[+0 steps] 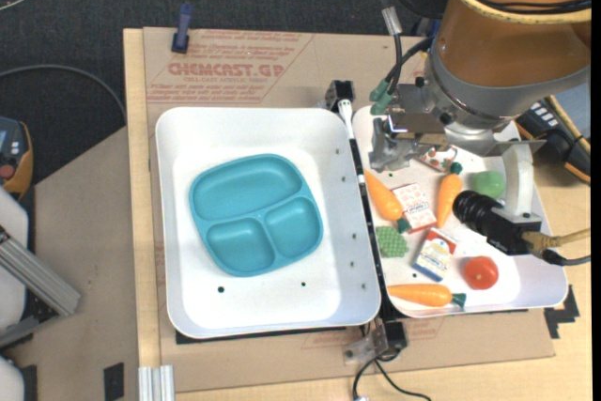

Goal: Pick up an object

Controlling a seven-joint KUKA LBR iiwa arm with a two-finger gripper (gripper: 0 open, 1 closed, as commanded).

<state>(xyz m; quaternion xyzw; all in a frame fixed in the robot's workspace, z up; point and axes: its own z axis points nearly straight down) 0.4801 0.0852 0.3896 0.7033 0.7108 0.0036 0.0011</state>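
Right bin (521, 298): carrot (383, 194) at 10 o'clock, tomato (482, 271) at 5 o'clock, scattered loose for picking. Gripper (390, 157) is held at the carrot's 12 o'clock, presumably poised for descent. Its opening cannot be told.

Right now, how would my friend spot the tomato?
Find the white bin crowded with food, under the arm. Near its front edge, beside a blue-and-white box, sits the tomato. It alone is round and red; the carrots nearby are long and orange.

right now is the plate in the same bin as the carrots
No, the plate sits in the left bin, the carrots in the right bin.
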